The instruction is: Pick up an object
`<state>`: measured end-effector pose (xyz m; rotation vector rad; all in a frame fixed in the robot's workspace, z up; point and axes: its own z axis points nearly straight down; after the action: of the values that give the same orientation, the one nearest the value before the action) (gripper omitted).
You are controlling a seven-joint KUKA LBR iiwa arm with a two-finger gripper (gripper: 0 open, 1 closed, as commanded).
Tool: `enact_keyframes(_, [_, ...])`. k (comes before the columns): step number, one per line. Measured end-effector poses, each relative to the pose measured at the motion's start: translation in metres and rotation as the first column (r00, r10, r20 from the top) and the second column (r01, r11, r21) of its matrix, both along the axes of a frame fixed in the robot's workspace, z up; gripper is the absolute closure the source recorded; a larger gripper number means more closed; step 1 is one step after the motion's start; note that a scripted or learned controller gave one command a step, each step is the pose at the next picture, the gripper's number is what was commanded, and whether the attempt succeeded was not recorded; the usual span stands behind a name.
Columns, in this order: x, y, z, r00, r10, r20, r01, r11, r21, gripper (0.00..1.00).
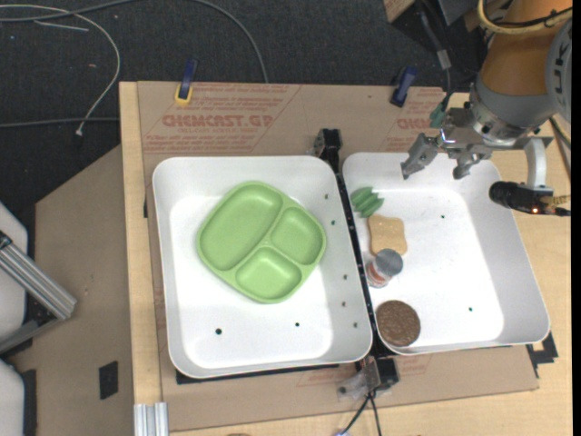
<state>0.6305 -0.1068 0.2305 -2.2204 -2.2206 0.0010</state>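
Brown disc (398, 322) in right bin (490, 271)

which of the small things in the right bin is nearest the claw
The green piece, at the top of the row along the bin's left wall, below-left of the claw.

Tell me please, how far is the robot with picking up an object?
Nothing looks done yet. The open gripper hangs over the far edge of the right bin, with nothing between its fingers. The green piece, tan piece, small can and brown disc lie along the bin's left side. Reaching, gripping and lifting remain.
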Motion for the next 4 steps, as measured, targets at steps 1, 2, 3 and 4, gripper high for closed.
enact_keyframes(1, [0.003,-0.009,-0.055,1.000,-0.001,-0.005,0.001,1.000,0.001,0.00])
enact_keyframes(2, [0.005,-0.007,-0.118,1.000,0.000,-0.006,0.000,1.000,0.001,0.00])
enact_keyframes(3, [0.007,-0.009,-0.140,1.000,0.000,-0.001,0.000,1.000,-0.001,0.00])
enact_keyframes(4, [0.009,-0.007,-0.128,1.000,0.000,0.009,0.000,1.000,0.000,1.00])
